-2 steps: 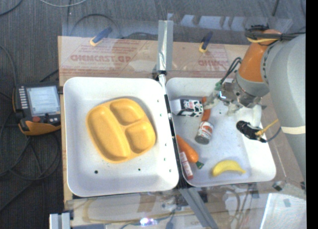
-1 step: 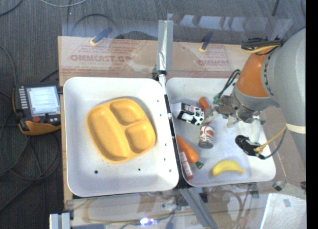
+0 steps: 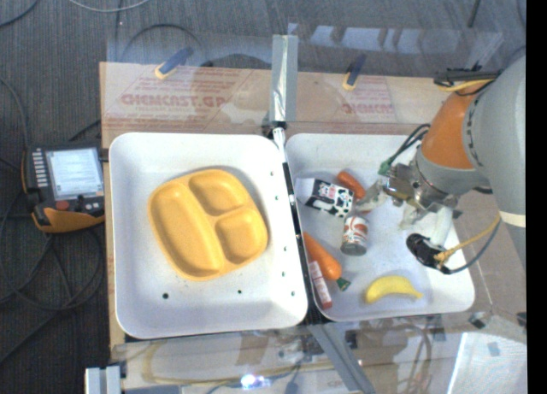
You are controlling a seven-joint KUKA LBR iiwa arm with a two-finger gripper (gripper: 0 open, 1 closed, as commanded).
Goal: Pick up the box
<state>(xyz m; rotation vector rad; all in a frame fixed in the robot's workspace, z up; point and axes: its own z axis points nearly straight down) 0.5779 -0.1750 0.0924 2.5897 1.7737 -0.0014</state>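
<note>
The box [image 3: 330, 197] is a small black-and-white carton lying on its side near the left wall of the right bin [image 3: 444, 294]. My gripper [image 3: 395, 189] hangs over the upper right part of that bin, a short way to the right of the box and apart from it. An orange piece [image 3: 350, 183] and a small can [image 3: 355, 234] lie between the box and the gripper. The arm's orange band [image 3: 449, 140] sits just above the wrist.
The left bin [image 3: 137, 298] holds a yellow divided tray [image 3: 209, 221]. In the right bin lie a carrot [image 3: 320, 255] along the left wall, a red-tipped stick [image 3: 320, 288] below it, and a banana [image 3: 393, 290] at the front. A black cable loop [image 3: 423, 251] hangs by the wrist.
</note>
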